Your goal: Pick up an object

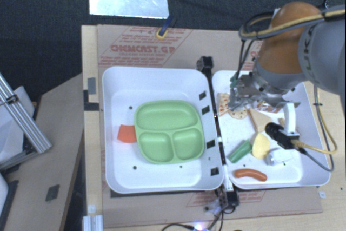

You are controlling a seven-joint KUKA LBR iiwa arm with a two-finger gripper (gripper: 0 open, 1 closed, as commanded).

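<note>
Counts of items in two white bins on a workbench.

There are two shallow white bins, a left bin [116, 84] and a right bin [311, 167]. The left one holds two things: one green divided tray [168, 131] with three compartments, and one small orange block [127, 133]. The right one holds one green piece [239, 151], one yellow piece [260, 145], one orange-red sausage shape [249, 174], and one flat patterned piece [226, 103]. One robot arm [303, 46] reaches in.
</note>
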